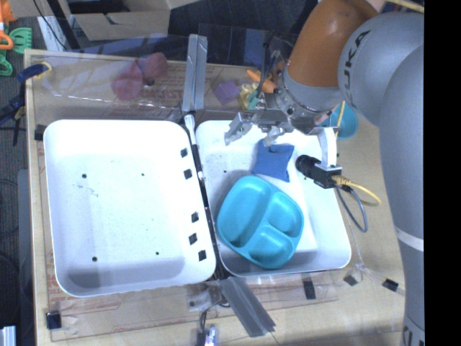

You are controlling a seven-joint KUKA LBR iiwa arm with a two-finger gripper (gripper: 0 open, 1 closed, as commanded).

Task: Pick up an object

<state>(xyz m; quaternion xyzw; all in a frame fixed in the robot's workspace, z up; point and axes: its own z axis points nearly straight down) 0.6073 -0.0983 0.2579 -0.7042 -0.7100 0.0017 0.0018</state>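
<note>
In the right bin (328, 254) lies a light blue divided dish (261, 220), tilted against the front wall. Behind it sits a darker blue flat piece (274, 162). My gripper (256, 132) hangs over the back of this bin, its two metal fingers spread apart. The left fingertip (235, 130) is over bare bin floor. The right one is just above the top edge of the dark blue piece. Nothing is between the fingers.
The left bin (115, 207) shows bare white floor. A black cable plug (315, 170) with a yellow wire hangs off the wrist over the right bin's right side. Small coloured items (252, 89) lie behind the bins under clear film.
</note>
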